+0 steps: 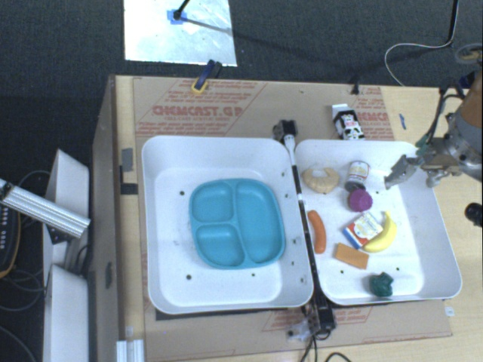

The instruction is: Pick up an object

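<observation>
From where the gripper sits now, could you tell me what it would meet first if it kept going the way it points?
The gripper points toward the view's left, over the right bin. The small jar lies first in that line, with the bagel-like piece beyond it. Height is unclear from above, so it might pass over the jar.

Yellow banana (pixel 386 234), purple ball (pixel 360 200) and orange sausage (pixel 318 231) lie in the right bin (pixel 434 225).

My arm (pixel 466 130) shows at the frame's right edge as a grey metal body with an orange-brown band above the wrist. The wrist housing looks rounded and silvery, with small dark fittings on it. I see thin dark cables running along its upper side. The gripper (pixel 398 174) is grey too, 1 flat angular finger (pixel 400 170) jutting out; I can't make out more.
</observation>
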Robot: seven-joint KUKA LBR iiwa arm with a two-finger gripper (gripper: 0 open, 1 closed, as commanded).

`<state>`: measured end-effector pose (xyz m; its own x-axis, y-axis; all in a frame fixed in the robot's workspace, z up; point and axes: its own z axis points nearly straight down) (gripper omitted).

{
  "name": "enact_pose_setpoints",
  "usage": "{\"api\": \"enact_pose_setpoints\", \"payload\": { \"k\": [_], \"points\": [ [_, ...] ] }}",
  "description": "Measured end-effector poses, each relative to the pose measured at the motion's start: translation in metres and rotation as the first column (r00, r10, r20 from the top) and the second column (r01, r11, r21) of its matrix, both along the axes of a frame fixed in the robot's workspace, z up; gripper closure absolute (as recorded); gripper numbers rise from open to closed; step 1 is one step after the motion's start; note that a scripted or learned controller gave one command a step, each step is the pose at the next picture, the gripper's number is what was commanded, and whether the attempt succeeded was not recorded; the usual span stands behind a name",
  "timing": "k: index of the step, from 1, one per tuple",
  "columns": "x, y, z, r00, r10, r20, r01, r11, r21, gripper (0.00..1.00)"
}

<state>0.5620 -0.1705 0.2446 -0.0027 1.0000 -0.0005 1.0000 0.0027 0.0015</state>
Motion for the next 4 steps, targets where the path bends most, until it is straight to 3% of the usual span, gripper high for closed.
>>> {"api": "enact_pose_setpoints", "payload": {
  "k": [1, 2, 3, 4],
  "points": [
    [-0.051, -0.037, -0.054, 1.0, -0.002, -0.001, 0.002, 1.0, -0.001, 0.0],
    [-0.019, 0.002, -0.156, 1.0, 0.0, 0.008, 0.0, 1.0, -0.002, 0.0],
    [-0.067, 0.011, -0.155, 1.0, -0.002, 0.015, 0.002, 1.0, -0.003, 0.0],
    [-0.066, 0.011, -0.145, 1.0, 0.0, 0.016, 0.0, 1.0, -0.002, 1.0]
  ]
}}
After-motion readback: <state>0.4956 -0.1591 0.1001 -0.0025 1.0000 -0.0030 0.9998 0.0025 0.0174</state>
